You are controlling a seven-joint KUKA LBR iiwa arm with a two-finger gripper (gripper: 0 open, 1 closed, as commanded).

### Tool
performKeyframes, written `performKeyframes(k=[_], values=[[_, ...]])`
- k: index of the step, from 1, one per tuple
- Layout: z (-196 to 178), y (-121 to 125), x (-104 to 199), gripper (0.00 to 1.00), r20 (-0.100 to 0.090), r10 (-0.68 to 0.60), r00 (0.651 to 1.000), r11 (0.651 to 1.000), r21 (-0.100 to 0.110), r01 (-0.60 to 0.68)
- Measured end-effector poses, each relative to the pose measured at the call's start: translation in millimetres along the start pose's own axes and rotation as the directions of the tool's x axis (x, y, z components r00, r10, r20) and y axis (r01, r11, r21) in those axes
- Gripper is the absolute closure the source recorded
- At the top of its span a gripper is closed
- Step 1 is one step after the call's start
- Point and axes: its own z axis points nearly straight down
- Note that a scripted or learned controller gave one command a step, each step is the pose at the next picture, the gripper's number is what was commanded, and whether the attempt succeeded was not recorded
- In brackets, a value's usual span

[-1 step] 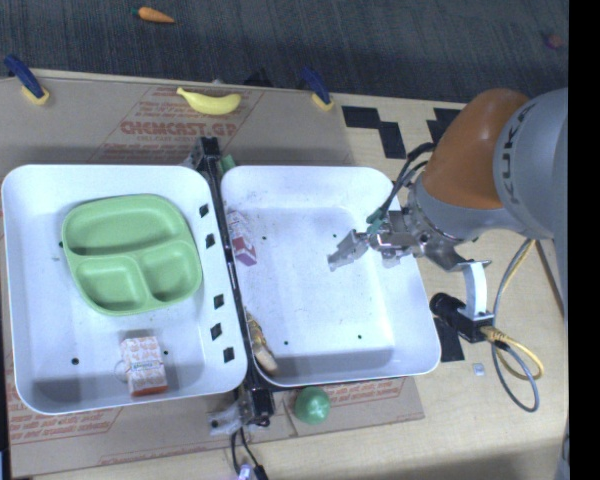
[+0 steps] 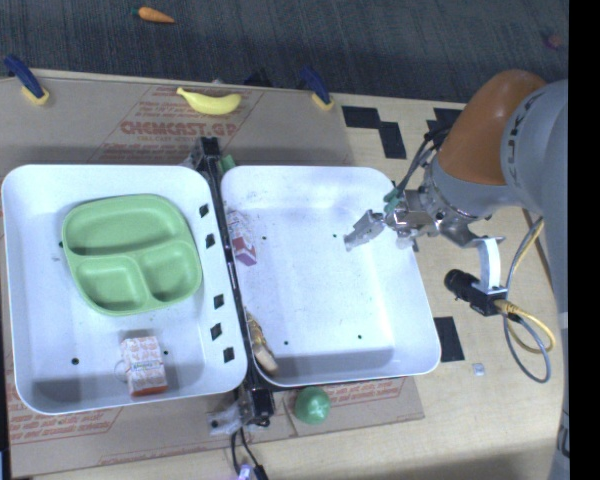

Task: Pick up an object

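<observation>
My gripper [image 2: 363,231] hangs over the right bin [image 2: 320,328], near its upper right part, pointing left. Its fingers look shut, with nothing between them. A small red and white packet [image 2: 243,245] lies against the right bin's left wall, well left of the gripper. A tan object [image 2: 261,353] sits in that bin's lower left corner. The left bin [image 2: 30,298] holds a green divided plate [image 2: 130,253] and a red and white box [image 2: 143,364] near its front.
A yellow banana [image 2: 210,99] lies on the cardboard behind the bins. In front of the right bin sits a green ball [image 2: 312,404]. An orange carrot [image 2: 157,14] lies on the dark floor at the back. Black clips run along the seam between the bins.
</observation>
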Motion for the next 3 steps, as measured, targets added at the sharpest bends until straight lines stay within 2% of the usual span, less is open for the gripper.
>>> performKeyframes(k=[1, 2, 3], values=[[-12, 68, 0, 0.0, 0.0, -0.002, 1.0, 1.0, -0.001, 0.002], [97, 85, 1, 0.0, 0.0, -0.005, 1.0, 1.0, 0.002, 0.005], [72, 2, 0, 0.0, 0.001, -0.002, 1.0, 1.0, 0.002, 0.002]])
